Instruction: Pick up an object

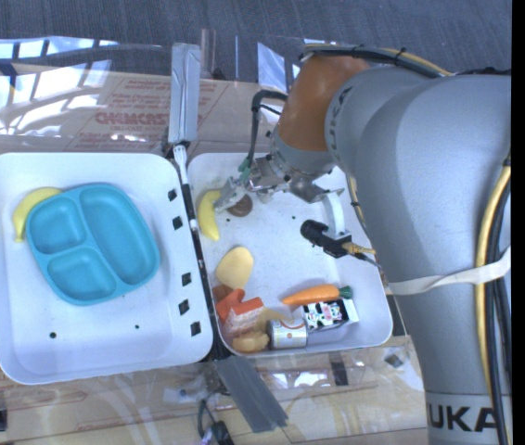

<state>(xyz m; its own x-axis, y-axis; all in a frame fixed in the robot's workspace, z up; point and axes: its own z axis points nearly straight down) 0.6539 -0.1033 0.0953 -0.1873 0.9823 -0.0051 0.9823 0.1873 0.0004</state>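
1. Your grey arm (411,156), with its orange band (313,109) above the wrist, reaches in from the right over the far end of the right bin (281,239), one of two white bins set side by side on the worktop (77,401).
2. The claw (241,189) hangs low over that bin's far left corner. From this angle you cannot tell whether it is wide or narrow, or whether it grips anything.
3. The nearest thing for you to pick is a brown round object (240,206), just under the claw's tip on the bin floor. It is unclear whether the two touch.
4. A yellow banana (208,216) lies just beside the brown object, along the bin's left wall.
5. A pale yellow rounded piece (235,267) sits nearer the middle of the bin, apart from the claw.
6. The bin's near end is crowded: a carrot (311,296), a black-and-white carton (326,315), a small can (288,334), a red-orange piece (229,301) and an orange-and-white box (244,318) lie close together there.
7. The left bin (3,341) holds a blue divided plate (96,241), with a second yellow banana (29,207) tucked against its far left edge.
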